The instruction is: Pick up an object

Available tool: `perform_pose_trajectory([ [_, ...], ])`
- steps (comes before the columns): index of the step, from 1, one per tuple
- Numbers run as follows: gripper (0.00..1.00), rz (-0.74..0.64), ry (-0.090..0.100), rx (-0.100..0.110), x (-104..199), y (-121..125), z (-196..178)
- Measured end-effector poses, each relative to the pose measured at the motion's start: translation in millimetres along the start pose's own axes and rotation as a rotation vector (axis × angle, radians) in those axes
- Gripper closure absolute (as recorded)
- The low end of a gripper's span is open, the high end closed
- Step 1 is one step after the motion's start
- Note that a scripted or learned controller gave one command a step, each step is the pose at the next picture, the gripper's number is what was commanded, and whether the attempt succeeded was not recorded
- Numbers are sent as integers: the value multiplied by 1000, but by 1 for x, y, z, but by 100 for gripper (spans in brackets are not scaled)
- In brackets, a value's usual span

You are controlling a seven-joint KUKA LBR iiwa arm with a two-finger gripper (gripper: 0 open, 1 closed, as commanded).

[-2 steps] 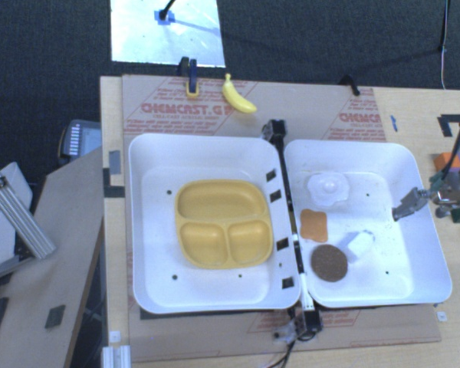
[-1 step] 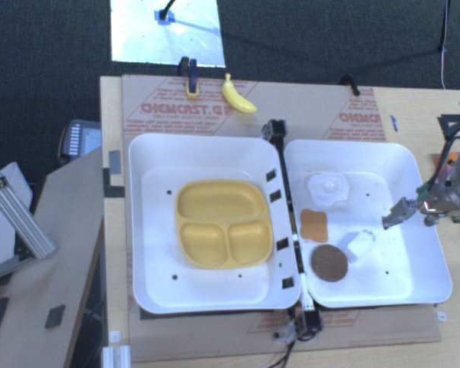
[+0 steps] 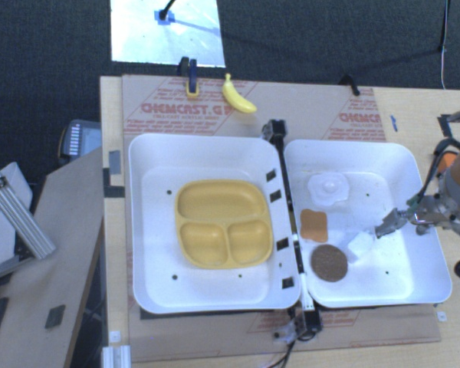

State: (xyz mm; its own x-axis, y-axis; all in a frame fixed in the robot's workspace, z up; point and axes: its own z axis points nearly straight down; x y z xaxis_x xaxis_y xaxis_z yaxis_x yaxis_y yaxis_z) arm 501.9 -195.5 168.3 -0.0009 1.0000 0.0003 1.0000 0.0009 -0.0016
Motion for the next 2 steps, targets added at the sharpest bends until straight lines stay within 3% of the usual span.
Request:
perform_pose_trajectory([
  [1, 0, 0, 1, 1, -6, -4, 45],
  [2, 100, -1, -2, -5, -6, -3, 32],
])
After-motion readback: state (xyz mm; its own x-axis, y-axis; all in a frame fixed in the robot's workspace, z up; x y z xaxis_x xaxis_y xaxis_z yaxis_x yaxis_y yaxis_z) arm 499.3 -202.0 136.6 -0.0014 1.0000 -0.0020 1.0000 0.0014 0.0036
